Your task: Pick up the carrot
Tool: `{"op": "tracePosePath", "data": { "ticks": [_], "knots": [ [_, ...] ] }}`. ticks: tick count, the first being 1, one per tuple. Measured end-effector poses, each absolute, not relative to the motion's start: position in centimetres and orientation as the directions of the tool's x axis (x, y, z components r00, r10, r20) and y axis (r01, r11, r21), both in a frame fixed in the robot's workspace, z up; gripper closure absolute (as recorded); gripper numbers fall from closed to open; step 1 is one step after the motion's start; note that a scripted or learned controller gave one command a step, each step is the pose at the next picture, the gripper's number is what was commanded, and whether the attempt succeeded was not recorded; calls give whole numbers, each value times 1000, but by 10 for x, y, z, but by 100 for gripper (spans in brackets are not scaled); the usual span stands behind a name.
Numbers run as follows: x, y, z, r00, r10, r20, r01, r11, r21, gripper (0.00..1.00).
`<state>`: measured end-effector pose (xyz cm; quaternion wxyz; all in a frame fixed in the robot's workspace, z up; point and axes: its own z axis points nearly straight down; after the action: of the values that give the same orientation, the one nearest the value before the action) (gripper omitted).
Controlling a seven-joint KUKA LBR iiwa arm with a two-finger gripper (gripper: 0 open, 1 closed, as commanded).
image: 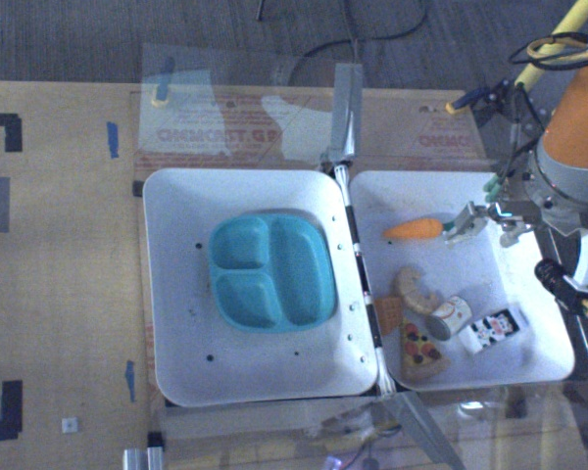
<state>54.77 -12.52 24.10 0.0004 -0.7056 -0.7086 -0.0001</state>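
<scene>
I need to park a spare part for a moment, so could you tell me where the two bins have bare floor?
Left bin: the blue divided plate fills the middle; a bare band runs around it, widest in front. Right bin: bare at the back-left corner, behind the carrot, and along the right wall. Its front-left is crowded with small items beside the pizza slice.

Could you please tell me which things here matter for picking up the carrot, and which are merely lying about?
For the job:
carrot, in the right bin
gripper, beside the carrot's green end

Lying about:
blue divided plate in the left bin
pizza slice
small can
black-and-white carton
</scene>
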Motion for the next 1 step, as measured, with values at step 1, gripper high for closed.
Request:
{"op": "tracePosePath", "data": {
  "ticks": [1],
  "knots": [
    [615, -100, 127, 2, 1000, 0, 1000, -2, 1, 0]
  ]
}}
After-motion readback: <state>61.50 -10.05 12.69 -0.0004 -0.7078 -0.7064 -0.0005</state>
